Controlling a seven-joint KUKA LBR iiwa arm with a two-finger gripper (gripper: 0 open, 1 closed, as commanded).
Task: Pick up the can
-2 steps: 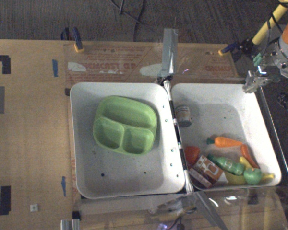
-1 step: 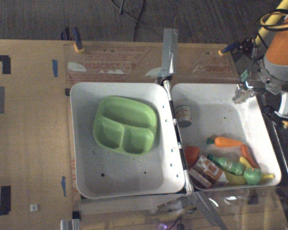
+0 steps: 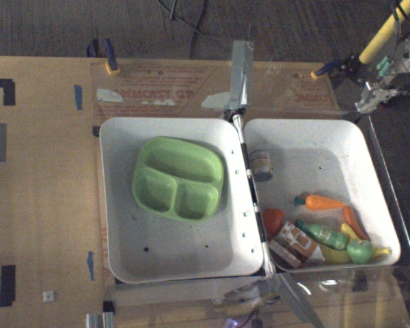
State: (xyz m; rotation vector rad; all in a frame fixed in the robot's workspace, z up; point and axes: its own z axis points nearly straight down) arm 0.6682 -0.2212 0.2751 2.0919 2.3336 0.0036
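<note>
The can [image 3: 261, 165] is small, with a pale label and a metal top. It lies against the left wall of the right bin [image 3: 328, 132], near that bin's far-left corner. My gripper [image 3: 374, 98] hangs at the upper right of the camera view, outside the right bin and beyond its far-right corner, well away from the can. Nothing shows in it.
A green divided plate [image 3: 178, 178] sits in the left bin [image 3: 116, 203]. Toy foods crowd the near part of the right bin: a carrot [image 3: 322, 201], a green bottle [image 3: 324, 235], a brown carton [image 3: 294, 243], a red piece [image 3: 273, 219] and yellow pieces. A yellow-sleeved cable [image 3: 386, 29] runs above the gripper.
</note>
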